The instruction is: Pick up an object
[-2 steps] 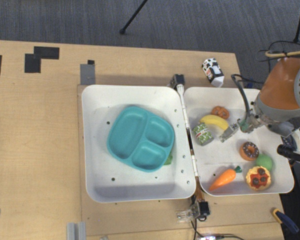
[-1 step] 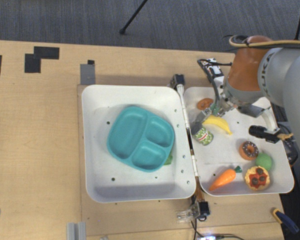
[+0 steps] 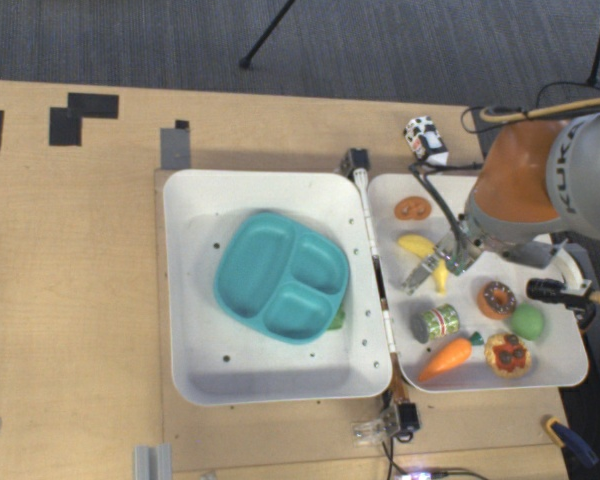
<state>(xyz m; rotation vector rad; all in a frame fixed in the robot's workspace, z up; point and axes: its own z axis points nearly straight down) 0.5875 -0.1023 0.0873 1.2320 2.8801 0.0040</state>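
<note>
My gripper [image 3: 435, 268] is low in the right bin [image 3: 575, 373], over a yellow banana [image 3: 416, 245] that lies left of the bin's middle. Its fingers [image 3: 413, 277] stand apart on either side of the banana's lower end, so it is open and holds nothing. The grey arm with its orange band [image 3: 515, 173] comes in from the right above the bin. Around it lie a red-orange slice [image 3: 412, 208], a green can [image 3: 437, 321], a carrot [image 3: 447, 356], a chocolate donut [image 3: 497, 298], a green ball [image 3: 527, 321] and a small fruit tart [image 3: 508, 355].
The left bin [image 3: 195, 368] holds a teal divided plate [image 3: 285, 278] with a bit of something green [image 3: 337, 318] showing under its right edge. A black-and-white cow-patterned toy [image 3: 425, 140] sits on the bench behind the right bin. Cables run at the far right.
</note>
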